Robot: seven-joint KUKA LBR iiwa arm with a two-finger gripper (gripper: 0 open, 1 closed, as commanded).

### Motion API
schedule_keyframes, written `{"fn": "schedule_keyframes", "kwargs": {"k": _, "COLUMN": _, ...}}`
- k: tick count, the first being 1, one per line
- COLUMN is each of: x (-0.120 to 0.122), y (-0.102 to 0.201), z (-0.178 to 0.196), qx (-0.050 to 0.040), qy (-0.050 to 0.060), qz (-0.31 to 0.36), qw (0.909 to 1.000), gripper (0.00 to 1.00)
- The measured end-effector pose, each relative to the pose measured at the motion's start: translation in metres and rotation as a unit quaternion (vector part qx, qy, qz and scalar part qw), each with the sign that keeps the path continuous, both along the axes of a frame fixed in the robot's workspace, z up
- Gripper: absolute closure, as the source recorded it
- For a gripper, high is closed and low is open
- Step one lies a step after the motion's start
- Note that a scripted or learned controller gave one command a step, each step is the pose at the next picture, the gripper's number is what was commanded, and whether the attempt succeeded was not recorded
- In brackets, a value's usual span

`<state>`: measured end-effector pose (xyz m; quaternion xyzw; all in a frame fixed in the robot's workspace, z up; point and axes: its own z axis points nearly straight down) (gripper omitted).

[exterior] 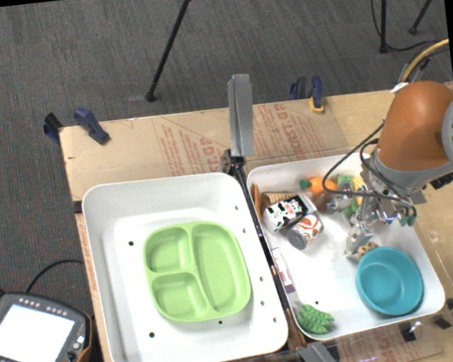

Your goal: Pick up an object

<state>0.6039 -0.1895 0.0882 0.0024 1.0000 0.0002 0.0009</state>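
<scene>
The right bin (338, 285) holds several small objects. A teal bowl (389, 280) sits at its near right. A green leafy toy (315, 317) lies at the near left edge. A black-and-white carton (284, 211) and a small can (305, 229) lie together at the left. An orange toy (315, 184) and a green piece (343, 179) rest by the far wall. My gripper (364, 229) hangs low over the bin's right half, just above a small tan object (360, 244) beside the bowl's far rim. Cables hide its tips.
The left bin (110, 231) bears a green divided plate (196, 271). A grey post (241, 117) rises between the bins at the back. A tablet (28, 336) lies on the floor at the lower left. Clamps (88, 124) grip the bench's far edge.
</scene>
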Motion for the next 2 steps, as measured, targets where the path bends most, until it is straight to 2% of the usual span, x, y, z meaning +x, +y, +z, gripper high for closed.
{"fn": "schedule_keyframes", "kwargs": {"k": 1, "x": 0.024, "y": 0.049, "z": 0.000, "qx": 0.0007, "qy": 0.000, "qz": 0.057, "qw": 0.9984, "gripper": 0.00}}
{"fn": "schedule_keyframes", "kwargs": {"k": 2, "x": 0.041, "y": 0.106, "z": 0.000, "qx": 0.0005, "qy": 0.000, "qz": -0.041, "qw": 0.9992, "gripper": 0.00}}
